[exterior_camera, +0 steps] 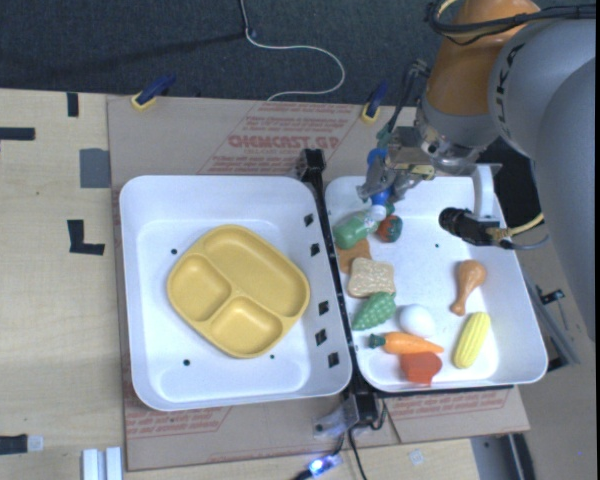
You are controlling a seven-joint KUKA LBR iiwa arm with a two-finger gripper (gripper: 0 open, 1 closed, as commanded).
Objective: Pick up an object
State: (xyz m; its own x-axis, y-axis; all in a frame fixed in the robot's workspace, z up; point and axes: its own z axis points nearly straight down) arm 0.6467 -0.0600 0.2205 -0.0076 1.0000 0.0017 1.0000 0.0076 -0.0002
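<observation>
The bench bears cardboard under 2 white bins.

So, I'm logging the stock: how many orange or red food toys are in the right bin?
3: a carrot and a red piece at the near edge, a strawberry by the pincer. Others may be hidden.

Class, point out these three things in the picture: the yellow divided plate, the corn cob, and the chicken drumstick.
yellow divided plate (238, 290), camera view, on its central divider.
corn cob (471, 339), camera view, mid-cob.
chicken drumstick (469, 280), camera view, on its meaty end.
</observation>
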